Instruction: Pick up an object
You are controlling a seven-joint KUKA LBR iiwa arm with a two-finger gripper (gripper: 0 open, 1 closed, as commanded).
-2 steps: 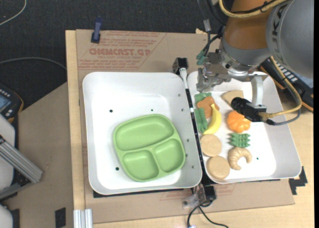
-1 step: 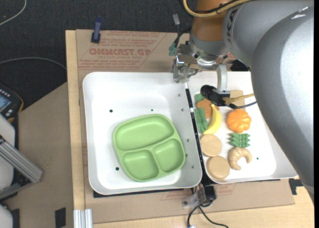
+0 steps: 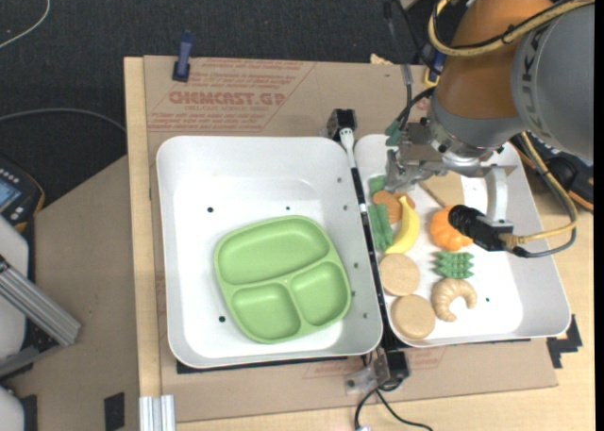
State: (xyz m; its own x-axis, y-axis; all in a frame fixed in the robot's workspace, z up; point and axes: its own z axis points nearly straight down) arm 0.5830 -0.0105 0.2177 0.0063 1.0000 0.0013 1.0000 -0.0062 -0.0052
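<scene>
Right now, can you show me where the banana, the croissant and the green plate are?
banana point(image 3: 408, 227), camera view, middle of its curve.
croissant point(image 3: 454, 297), camera view, its middle.
green plate point(image 3: 247, 252), camera view, big compartment's bare floor.

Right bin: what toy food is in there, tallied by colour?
Yellow: 1, the banana
Orange: 1, the round fruit
Green: 2, the long piece and the small spiky piece
Tan: 3, two round crackers and the croissant
Total: 7

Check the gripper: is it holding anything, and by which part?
Cannot tell. The gripper sits low over the right bin, just above the banana; nothing is visibly held.
</scene>
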